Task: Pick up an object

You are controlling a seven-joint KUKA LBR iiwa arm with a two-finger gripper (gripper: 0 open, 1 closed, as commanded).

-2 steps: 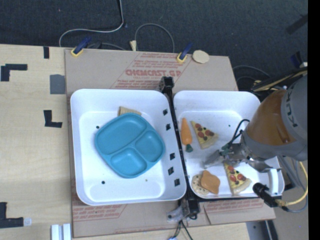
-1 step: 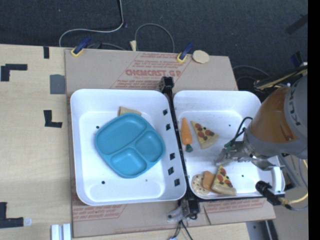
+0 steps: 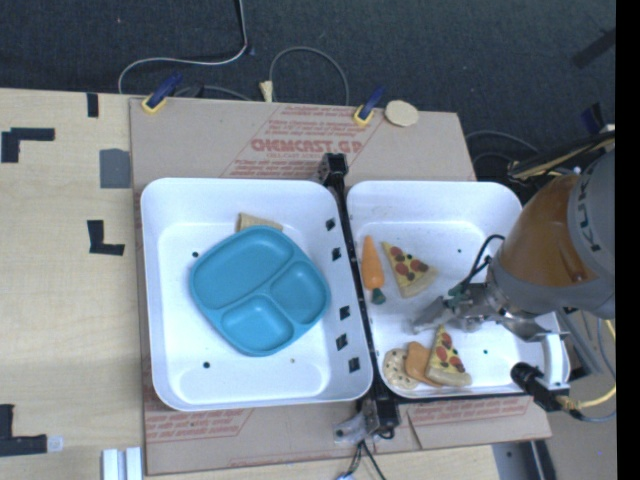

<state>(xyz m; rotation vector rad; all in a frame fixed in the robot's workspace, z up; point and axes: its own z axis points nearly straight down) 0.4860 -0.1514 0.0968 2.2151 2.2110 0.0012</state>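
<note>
Light is even and fairly bright, prob. from overhead; no hard glare. The two white bins, left bin [image 3: 165, 268] and right bin [image 3: 480, 208], come out near blown-out, w/ little surface detail. Shadows are soft and short: a faint grey one under the blue plate [image 3: 260, 288] along its lower edge, another below the arm [image 3: 555, 248] on the right bin floor. Dark carpet [image 3: 400, 28] up top is dim and noisy. Overall res. is low, edges slightly soft; the arm looks a bit blurred. Small toy food is fuzzy, print on the cardboard [image 3: 300, 148] barely legible.
</note>
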